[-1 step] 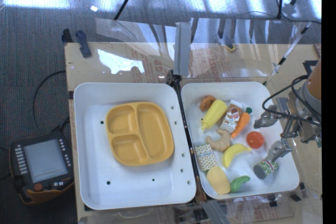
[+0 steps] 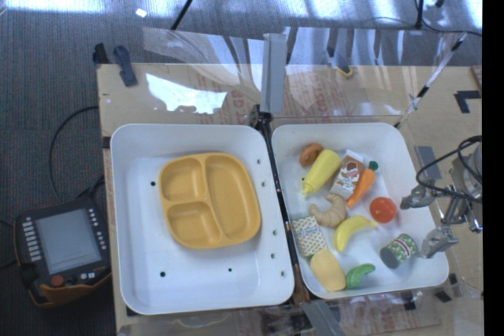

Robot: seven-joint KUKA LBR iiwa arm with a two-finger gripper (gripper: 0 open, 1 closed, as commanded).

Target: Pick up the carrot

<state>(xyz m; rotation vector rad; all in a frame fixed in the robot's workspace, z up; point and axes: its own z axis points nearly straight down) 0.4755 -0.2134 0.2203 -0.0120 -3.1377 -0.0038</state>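
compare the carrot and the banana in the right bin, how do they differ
The carrot is orange with a green top; the banana is plain yellow. The carrot is straight and lies at a steep slant, its green end toward the bin's far side; the banana is curved and lies closer to crosswise. The carrot lies against a small carton; the banana lies beside the croissant. Both lie flat in the right bin.

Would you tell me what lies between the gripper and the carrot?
In the camera view, the tomato sits between the gripper and the carrot.
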